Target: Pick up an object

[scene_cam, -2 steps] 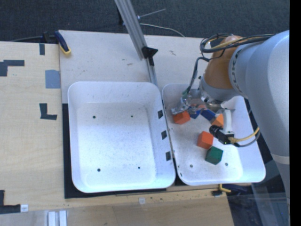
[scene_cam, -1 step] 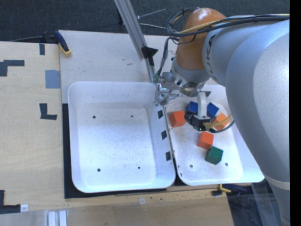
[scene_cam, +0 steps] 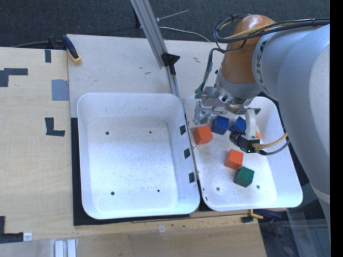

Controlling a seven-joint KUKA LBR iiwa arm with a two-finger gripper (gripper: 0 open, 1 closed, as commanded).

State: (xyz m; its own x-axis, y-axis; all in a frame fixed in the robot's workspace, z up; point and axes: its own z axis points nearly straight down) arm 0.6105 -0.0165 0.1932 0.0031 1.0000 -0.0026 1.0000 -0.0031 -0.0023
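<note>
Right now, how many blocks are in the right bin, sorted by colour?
Orange blocks: 2, one at the bin's left side and one nearer the middle.
Blue blocks: 2, one just under the claw and one to its right, partly hidden by the arm.
Green block: 1.
Total: 5 blocks, all in the right bin.

Right shallow white plastic bin [scene_cam: 278,194], frame centre-right, holds five small cubes [scene_cam: 234,159]; left white bin [scene_cam: 88,143] adjoins it.
</note>
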